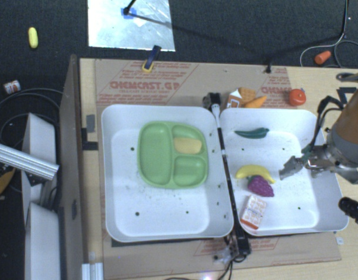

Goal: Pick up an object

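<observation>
Tabletop [184, 77]: carried two white bins side by side across the middle of the frame.
Left bin [123, 214]: held a green divided plate [158, 156] with a yellow piece [188, 145] in its upper right compartment, well apart from the arm's reach here.
Right bin [295, 214]: held the likeliest targets, a green pepper [252, 133] near the top, a banana [254, 171] touching the purple grapes [261, 186] at centre, and a small carton [254, 210] lower down.
Arm [348, 133]: entered at the right edge of the frame, low over the right bin.
End effector [291, 168]: sat just right of the banana, nothing visible between its fingers; how far they stood apart could not be told.
Risk, crowding: banana and grapes touched, so a closing grip could have caught both or nudged one away.
Risk, shape: the curved banana and lumpy grapes looked liable to slip out.
Risk, offset: closing where it sat would probably have met only bin floor.
</observation>
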Controlling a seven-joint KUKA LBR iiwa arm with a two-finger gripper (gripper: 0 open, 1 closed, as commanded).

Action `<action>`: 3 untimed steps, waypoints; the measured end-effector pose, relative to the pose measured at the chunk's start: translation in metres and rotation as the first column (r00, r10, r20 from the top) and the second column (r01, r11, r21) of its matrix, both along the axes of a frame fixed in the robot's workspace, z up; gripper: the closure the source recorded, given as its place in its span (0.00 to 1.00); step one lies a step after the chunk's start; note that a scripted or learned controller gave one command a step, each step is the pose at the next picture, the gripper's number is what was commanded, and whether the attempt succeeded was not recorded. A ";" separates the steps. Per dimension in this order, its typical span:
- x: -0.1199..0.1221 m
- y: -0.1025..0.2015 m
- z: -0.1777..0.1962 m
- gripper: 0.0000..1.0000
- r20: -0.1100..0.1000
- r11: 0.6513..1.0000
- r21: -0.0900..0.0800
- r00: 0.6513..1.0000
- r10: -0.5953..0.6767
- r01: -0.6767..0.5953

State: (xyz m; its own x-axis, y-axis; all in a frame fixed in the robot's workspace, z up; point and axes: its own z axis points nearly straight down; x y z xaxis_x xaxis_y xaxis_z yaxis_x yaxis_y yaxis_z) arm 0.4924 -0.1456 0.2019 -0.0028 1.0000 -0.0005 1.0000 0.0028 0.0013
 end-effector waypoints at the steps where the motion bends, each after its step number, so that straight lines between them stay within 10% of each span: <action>1: 0.013 0.034 -0.103 0.00 0.001 1.000 0.002 1.000 0.004 -0.004; 2: 0.111 0.038 -0.045 0.00 0.010 1.000 -0.002 1.000 0.005 -0.005; 3: 0.116 0.044 -0.121 0.00 -0.002 1.000 0.001 1.000 0.003 -0.003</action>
State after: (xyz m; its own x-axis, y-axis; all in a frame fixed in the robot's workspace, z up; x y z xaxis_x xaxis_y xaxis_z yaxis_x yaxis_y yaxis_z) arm 0.6087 -0.1017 0.0811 -0.0062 1.0000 0.0003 1.0000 0.0062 -0.0005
